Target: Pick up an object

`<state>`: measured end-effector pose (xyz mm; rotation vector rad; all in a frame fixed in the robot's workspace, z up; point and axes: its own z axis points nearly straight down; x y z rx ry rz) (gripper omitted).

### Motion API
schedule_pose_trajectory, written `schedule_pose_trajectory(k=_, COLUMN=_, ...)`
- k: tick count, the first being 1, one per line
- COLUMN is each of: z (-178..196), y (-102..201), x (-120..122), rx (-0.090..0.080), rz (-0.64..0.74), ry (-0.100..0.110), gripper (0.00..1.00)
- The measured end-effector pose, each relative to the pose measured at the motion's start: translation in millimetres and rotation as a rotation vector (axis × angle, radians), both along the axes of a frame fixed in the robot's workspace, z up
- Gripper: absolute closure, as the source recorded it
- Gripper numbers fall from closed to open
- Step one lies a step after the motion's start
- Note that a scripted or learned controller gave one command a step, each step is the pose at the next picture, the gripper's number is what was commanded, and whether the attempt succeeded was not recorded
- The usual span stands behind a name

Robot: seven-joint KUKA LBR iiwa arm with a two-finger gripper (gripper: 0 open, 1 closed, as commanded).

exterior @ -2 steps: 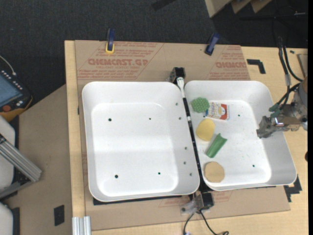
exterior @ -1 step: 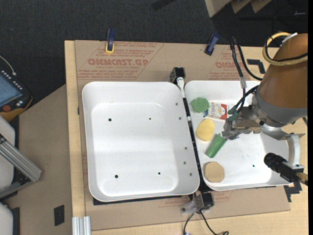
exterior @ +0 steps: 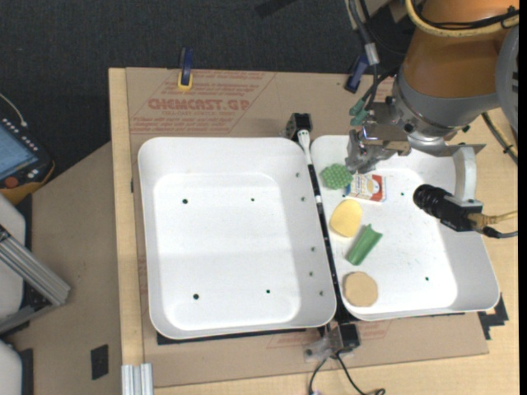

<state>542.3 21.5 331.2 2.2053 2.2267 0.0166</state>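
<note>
the gripper (exterior: 362,159) hangs low over the far end of the right bin (exterior: 461,299), and honestly i can't tell how it's set or whether it has anything. a small white and red packet (exterior: 366,188) sits right under it, and a green bumpy piece (exterior: 335,174) is just to its left, close by the bin wall. a bit nearer the camera than the hand lie a yellow oval piece (exterior: 346,218), then a green wedge (exterior: 363,245), then a tan round cookie-looking disc (exterior: 360,289). the left bin (exterior: 165,159) sits well off to its left.
</note>
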Motion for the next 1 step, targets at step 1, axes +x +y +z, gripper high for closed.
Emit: schedule_pose_trajectory(k=1, z=-16.1, y=-26.4, x=-43.1, rx=-0.002, rz=-0.013, ry=0.017, gripper=1.00)
